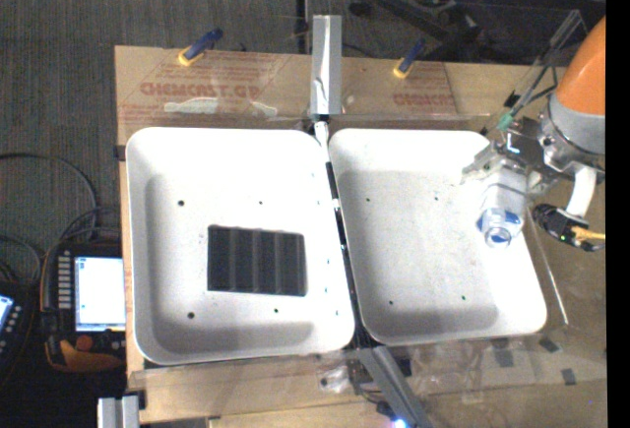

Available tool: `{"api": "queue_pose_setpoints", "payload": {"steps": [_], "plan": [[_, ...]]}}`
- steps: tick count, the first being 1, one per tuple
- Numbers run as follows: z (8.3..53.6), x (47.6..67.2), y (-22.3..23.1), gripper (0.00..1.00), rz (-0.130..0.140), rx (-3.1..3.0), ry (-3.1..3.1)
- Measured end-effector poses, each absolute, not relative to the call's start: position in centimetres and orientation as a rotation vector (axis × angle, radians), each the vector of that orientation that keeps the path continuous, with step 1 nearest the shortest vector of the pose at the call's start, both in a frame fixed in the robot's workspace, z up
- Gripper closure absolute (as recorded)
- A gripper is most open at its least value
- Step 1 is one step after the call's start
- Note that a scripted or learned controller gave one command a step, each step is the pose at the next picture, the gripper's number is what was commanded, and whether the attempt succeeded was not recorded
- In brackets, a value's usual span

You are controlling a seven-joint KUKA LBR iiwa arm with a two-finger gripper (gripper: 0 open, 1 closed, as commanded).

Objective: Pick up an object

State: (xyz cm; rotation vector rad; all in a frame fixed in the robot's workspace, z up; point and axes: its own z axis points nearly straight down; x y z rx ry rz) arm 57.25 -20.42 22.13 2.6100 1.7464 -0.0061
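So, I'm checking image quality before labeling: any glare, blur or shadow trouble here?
Camera view: even overhead light, with soft shadows along the left bin's lower rim; the white bins look slightly washed out; the gripper and the pale thing at it are blurry and blend into the right bin; the dark tray is sharp.

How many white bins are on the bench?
2: the left bin, holding a dark ridged block, and the right bin, under the gripper.

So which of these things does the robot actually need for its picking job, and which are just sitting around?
Part of the job:
- dark ribbed object, the thing to pick
- left bin holding it
- right bin
- hand, over the right bin's far edge

Just lying about:
- two clamps on the back board
- handheld controller left of the bench
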Motion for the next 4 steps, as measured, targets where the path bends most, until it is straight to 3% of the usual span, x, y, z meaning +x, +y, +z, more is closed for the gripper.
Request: {"api": "queue_pose_setpoints", "payload": {"steps": [1, 3, 4], "plan": [[25.2, 55.5, -20.9, 0.0, -0.005, 2.362, 2.07], [21.9, 53.5, -21.3, 0.0, -0.003, 2.171, 2.269], [17.2, 49.5, -14.6, 0.0, -0.003, 2.339, 2.102]]}}
